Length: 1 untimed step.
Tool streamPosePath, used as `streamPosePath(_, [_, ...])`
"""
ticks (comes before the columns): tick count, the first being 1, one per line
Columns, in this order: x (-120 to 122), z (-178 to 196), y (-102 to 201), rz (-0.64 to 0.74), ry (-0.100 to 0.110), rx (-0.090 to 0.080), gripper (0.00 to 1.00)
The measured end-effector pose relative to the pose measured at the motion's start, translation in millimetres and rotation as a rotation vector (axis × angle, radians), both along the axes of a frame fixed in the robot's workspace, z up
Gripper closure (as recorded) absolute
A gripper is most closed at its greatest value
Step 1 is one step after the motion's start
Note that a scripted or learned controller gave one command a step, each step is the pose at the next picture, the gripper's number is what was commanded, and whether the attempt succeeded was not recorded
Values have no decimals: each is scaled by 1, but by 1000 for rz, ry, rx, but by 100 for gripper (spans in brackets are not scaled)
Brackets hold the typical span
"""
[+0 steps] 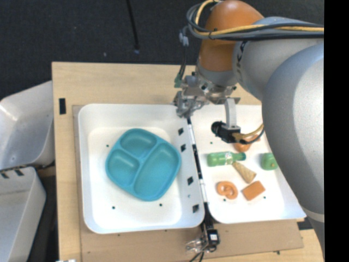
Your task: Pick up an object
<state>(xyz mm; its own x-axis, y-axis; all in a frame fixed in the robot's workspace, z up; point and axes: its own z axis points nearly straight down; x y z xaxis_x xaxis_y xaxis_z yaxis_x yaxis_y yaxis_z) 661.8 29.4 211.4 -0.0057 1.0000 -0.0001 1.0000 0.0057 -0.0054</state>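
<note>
- Grey robot arm (294, 119) reaches over the right white bin (272, 214).
- Its gripper (187, 107) hangs above the far end of the bins' shared wall; its state I cannot tell.
- Blue divided plastic plate (144, 171) lies in the left white bin (90, 146).

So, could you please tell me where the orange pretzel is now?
In the camera view, the orange pretzel lies in the right bin, just left of the orange block and below the green bottle.

A pale wooden bench (114, 83) carries two shallow white bins, touching side by side: left bin (103, 214) near its left edge, right bin (267, 209) at its right edge.
</note>
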Motion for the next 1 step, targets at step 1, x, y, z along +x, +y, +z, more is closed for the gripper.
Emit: streamPosePath(1, [-16,3,57,2,0,1,100])
